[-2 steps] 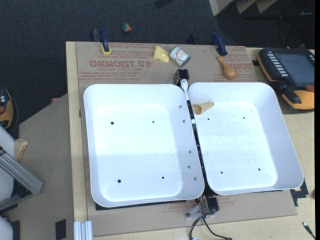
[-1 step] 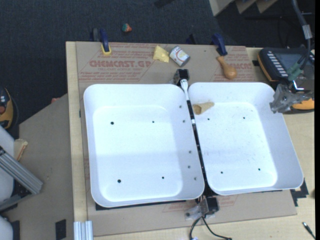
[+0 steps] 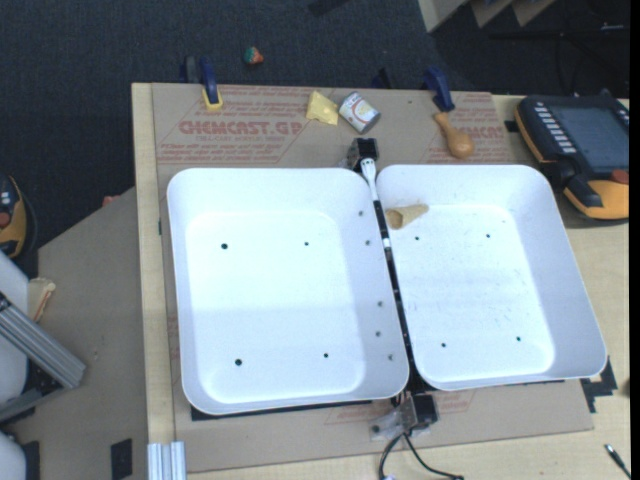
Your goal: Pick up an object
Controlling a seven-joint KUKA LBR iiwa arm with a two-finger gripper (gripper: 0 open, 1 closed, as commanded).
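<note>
The brown printed board (image 3: 260,126) carries everything and is pinned at its far edge by two blue clamps (image 3: 210,80), presumably so the setup cannot creep when the arm pushes on it. On it sit the left bin (image 3: 270,298) and the right bin (image 3: 490,298), butted together along their inner rims, which keeps both within one reach and leaves no gap for things to drop into. The left bin's floor shows just four dark dots, likely fixings. A teach pendant (image 3: 585,148) lies off the board's far right corner. Along the board's far edge, outside the bins, lie a wooden pear-shaped piece (image 3: 455,138), a yellow scrap (image 3: 322,108) and a small pale box (image 3: 358,112) just beside it — probably strays, since they lie beyond the rims. The likeliest object to pick is the tan wedge (image 3: 405,215): small, pale brown, roughly cone-shaped, lying on its side in the right bin's far left corner, close against the sloping wall. That spot looks awkward, as the rim would crowd a descent. How far the pincer stands open, or whether it has hold of anything, I cannot tell — so the pick is judged not yet done.
</note>
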